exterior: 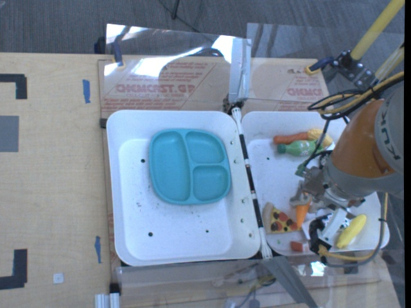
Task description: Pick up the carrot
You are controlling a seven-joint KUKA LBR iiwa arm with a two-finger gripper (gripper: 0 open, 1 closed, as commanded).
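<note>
A: What lies nearest in the right bin [257,172]?
B: A banana [351,231] and pizza slice [278,220], with the pincer [308,207] over a small carrot [300,214]; I cannot tell its grip.
A: And farther?
B: A long carrot [292,138] beside a green bottle [298,148]. Left, a teal plate [190,166].

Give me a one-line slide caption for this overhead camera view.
KUKA arm's gripper lowered over an orange carrot in the right bin, beside a pizza slice; teal divided plate in the left bin.
</note>
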